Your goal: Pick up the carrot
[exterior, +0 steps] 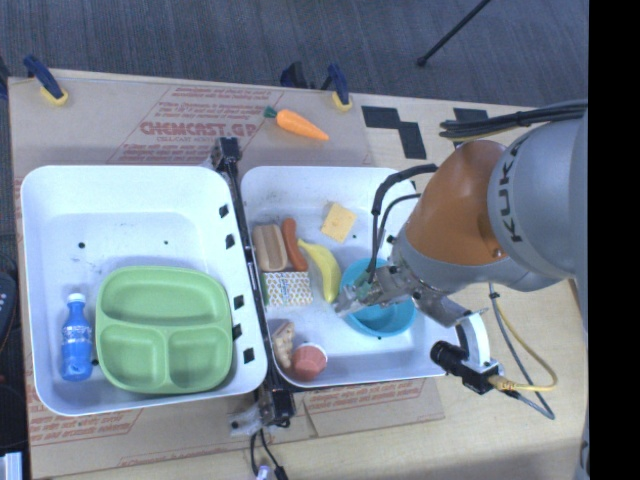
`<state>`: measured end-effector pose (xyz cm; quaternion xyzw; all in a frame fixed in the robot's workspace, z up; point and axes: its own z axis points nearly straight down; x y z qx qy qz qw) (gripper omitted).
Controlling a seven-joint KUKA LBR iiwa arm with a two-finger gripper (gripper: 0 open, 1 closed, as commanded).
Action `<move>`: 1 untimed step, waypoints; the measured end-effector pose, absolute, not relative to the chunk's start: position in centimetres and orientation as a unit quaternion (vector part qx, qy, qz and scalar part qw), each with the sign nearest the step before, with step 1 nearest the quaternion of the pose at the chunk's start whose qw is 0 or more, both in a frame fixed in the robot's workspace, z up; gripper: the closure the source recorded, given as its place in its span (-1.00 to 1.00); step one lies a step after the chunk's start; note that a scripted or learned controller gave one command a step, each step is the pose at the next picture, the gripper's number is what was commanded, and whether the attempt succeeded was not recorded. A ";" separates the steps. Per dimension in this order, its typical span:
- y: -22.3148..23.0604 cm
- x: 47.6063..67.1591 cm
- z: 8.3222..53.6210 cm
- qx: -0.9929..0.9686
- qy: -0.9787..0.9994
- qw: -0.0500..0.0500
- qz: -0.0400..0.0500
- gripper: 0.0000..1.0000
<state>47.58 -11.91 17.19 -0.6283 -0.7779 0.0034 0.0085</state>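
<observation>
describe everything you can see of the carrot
The carrot is a small orange toy-like piece with a green stub at its left end, smooth and plastic-looking. It lies flat on the brown cardboard behind the right bin, outside both bins, tip pointing right and slightly toward the camera. Nothing but the cardboard touches it; the gripper is far off, over the blue bowl.

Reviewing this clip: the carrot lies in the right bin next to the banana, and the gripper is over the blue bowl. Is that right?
Not quite. The carrot lies outside both bins, on the cardboard behind the right bin, well apart from the banana. The camera view shows this. The gripper is indeed over the blue bowl.
</observation>
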 end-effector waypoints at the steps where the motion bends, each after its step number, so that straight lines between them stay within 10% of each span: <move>1: -21.6 47.8 33.2 -0.631 -0.776 -0.007 0.001 1.00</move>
